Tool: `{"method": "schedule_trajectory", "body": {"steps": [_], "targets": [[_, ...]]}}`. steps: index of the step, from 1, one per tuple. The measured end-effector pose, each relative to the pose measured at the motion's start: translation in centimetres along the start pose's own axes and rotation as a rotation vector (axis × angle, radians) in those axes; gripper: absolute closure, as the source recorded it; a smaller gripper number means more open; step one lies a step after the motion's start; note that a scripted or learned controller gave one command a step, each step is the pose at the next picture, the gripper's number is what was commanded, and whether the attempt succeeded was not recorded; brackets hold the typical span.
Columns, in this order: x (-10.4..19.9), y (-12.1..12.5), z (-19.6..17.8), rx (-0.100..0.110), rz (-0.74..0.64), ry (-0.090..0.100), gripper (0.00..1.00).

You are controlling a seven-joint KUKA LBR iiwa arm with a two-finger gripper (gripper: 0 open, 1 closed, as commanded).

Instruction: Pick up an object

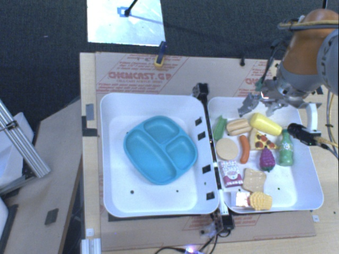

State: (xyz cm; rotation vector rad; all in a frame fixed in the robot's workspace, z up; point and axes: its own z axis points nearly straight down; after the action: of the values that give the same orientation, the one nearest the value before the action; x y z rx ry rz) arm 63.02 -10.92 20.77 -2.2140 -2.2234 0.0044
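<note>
Gripper hangs over crowded right bin, its 2 fingers spread, holding nothing.
Corn lies just below, touching hotdog and pizza; a close could nudge neighbours or slip off.

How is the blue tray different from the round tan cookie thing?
The blue tray is much bigger than the round tan piece. The tray is blue with three hollow sections; the tan piece is plain and flat. The tray lies alone in the left bin, while the tan piece lies in the right bin, crowded among toy foods. Both lie flat.
</note>
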Motion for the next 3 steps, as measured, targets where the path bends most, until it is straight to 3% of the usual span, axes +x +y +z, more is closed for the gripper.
{"method": "schedule_trajectory", "body": {"steps": [2,3], "targets": [[0.4,-0.4,11.9,0.001,0.003,0.000,0.00],[0.4,-0.2,10.7,-0.002,0.002,0.000,1.00]]}}
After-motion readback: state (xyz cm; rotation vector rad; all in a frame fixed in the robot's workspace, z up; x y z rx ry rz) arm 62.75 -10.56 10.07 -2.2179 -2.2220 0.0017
